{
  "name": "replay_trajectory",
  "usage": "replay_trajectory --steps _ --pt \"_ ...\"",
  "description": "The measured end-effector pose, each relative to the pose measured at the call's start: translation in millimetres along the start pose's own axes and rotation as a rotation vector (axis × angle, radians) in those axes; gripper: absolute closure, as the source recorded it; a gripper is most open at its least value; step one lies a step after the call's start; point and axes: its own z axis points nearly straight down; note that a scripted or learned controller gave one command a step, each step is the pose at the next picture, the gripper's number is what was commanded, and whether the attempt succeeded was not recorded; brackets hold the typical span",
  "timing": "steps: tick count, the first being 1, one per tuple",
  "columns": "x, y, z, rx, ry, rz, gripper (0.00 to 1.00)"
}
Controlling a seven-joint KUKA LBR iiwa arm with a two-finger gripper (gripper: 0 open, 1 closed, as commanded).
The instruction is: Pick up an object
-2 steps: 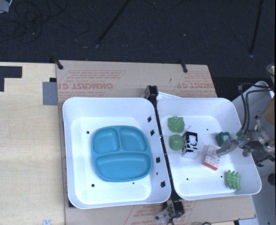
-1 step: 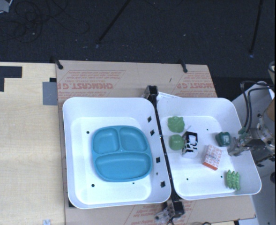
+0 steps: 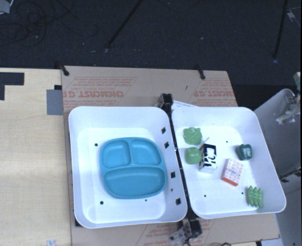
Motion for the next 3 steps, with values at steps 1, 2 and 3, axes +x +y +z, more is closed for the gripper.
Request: replay_trajectory --steps 1,2,3 --pt "50.7 19.0 -11.2 0.017 0.002 0.001 1.00" --pt "106.5 33.5 -38.3 0.017 0.002 0.000 1.00" --pt "162.2 55.6 -44.1 0.019 0.002 0.001 1.00"
